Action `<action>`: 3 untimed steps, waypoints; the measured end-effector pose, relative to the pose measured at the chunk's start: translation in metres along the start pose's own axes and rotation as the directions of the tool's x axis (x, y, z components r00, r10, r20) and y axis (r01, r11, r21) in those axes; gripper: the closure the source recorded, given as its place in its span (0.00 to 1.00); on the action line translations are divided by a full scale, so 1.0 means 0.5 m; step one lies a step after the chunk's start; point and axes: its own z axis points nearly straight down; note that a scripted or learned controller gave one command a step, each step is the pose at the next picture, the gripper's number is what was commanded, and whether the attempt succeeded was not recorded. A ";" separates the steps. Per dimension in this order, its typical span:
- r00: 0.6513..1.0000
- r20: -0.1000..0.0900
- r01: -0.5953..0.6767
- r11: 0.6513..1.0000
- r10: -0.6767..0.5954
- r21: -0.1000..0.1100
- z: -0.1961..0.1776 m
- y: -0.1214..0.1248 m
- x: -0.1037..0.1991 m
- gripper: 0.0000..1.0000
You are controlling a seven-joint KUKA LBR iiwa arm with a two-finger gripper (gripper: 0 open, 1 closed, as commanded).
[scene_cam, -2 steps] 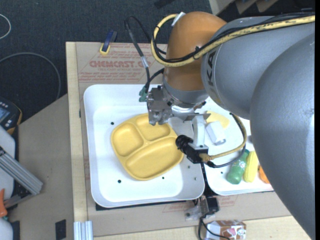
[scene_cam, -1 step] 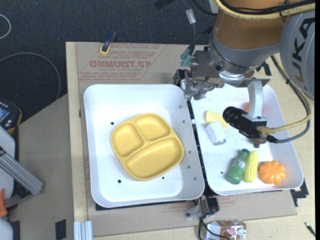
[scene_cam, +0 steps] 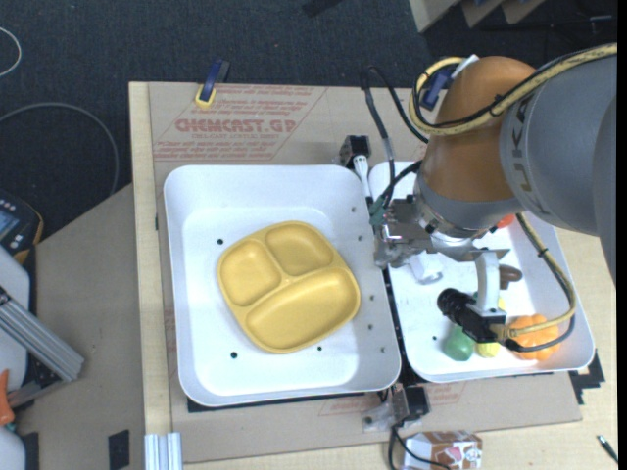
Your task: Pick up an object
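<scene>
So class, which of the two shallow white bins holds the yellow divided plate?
The left shallow white bin holds the yellow divided plastic plate; the right bin holds small items instead.

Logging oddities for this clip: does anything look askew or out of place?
The yellow divided plate sits turned at an angle to the left bin's walls. Small items bunch together in the right bin's near corner. Nothing looks spilled or broken.

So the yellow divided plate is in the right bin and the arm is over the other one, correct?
Not quite. The camera view shows the yellow divided plate in the left bin. The arm is over the other one, the right bin, as you said.
</scene>
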 end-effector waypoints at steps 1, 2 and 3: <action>1.000 -0.005 0.006 0.999 -0.007 -0.036 -0.344 -0.069 -0.068 1.00; 1.000 -0.005 0.021 1.000 -0.021 -0.006 -0.201 -0.091 0.171 1.00; 1.000 -0.009 0.010 0.999 -0.010 -0.038 -0.638 -0.074 0.135 1.00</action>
